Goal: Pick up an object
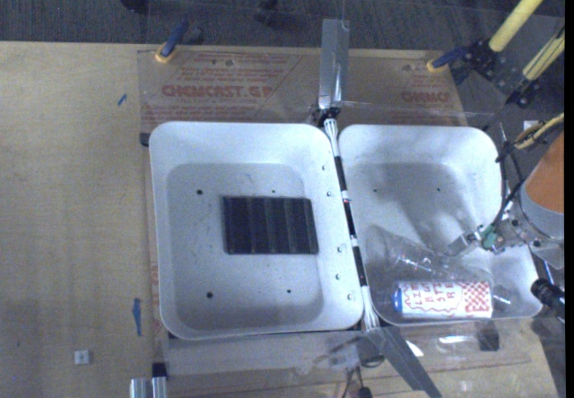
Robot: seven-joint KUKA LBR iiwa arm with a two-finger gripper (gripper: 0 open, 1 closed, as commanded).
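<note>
Lying on its side at the near wall of the right bin [421,141]: a red-and-white patterned can [446,298]. Just beyond it, resting crumpled, clear plastic packaging [414,255]. Hovering at the right rim, the gripper [480,239], grip state impossible to tell. Sitting flat in the left bin [179,154], a dark ribbed slab [269,225].

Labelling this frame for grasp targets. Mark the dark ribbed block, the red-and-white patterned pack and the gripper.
dark ribbed block [270,225], camera view, middle of its ribbed top face.
red-and-white patterned pack [446,298], camera view, centre of its printed side.
gripper [468,241], camera view, at its tip.
</note>
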